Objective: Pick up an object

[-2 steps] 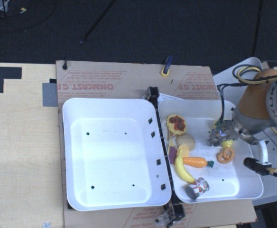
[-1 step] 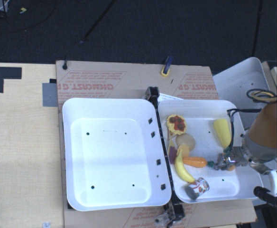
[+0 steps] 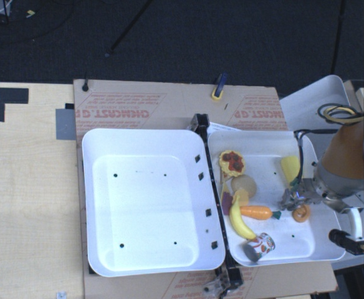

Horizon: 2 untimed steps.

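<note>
My gripper (image 3: pixel 292 197) hangs low in the right bin (image 3: pixel 322 246), on the bin's right side, with the grey arm and its orange band (image 3: pixel 347 153) above it. It sits between a yellow piece (image 3: pixel 289 167) behind it and a small brown ring (image 3: pixel 301 213) just in front of it. An orange carrot (image 3: pixel 255 212) lies to its left, beside a banana (image 3: pixel 239 218). Farther left are a round beige object (image 3: pixel 245 184) and a pizza-like toy (image 3: pixel 232 162). A small can (image 3: pixel 260 245) lies at the bin's front.
The left bin (image 3: pixel 95 167) adjoins the right one along a black divider (image 3: pixel 208 185). Both stand on cardboard (image 3: pixel 144 104). A purple piece (image 3: pixel 226 202) lies by the divider. A cable loop (image 3: pixel 338 111) and white housing sit at the far right.
</note>
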{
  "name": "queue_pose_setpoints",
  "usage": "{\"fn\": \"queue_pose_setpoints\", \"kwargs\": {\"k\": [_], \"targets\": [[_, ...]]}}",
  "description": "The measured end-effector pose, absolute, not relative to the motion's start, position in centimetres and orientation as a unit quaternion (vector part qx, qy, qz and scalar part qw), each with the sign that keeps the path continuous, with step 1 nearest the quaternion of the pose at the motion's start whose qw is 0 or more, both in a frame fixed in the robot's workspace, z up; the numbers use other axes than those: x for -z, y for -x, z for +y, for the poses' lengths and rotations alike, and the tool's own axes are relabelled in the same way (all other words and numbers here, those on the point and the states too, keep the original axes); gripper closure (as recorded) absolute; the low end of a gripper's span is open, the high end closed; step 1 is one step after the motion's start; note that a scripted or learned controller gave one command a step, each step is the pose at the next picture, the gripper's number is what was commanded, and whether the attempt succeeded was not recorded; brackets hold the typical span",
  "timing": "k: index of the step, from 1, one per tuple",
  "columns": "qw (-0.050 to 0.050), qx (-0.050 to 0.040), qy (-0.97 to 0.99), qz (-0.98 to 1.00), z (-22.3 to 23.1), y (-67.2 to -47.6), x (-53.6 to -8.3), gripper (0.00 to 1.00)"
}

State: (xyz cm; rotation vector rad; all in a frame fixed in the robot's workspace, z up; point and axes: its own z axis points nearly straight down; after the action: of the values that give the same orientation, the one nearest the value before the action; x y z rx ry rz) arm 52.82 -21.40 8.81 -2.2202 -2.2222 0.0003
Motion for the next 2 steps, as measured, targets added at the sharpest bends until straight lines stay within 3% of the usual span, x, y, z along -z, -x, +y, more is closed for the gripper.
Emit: {"fn": "queue_pose_setpoints", "kwargs": {"k": [1,2], "targets": [[-0.003,0.0024,0.705,-0.709,-18.3,-61.5,-13.4,1.00],[0.000,-0.0006,0.707,-0.707,-20.3,-61.6,-12.8,1.00]]}}
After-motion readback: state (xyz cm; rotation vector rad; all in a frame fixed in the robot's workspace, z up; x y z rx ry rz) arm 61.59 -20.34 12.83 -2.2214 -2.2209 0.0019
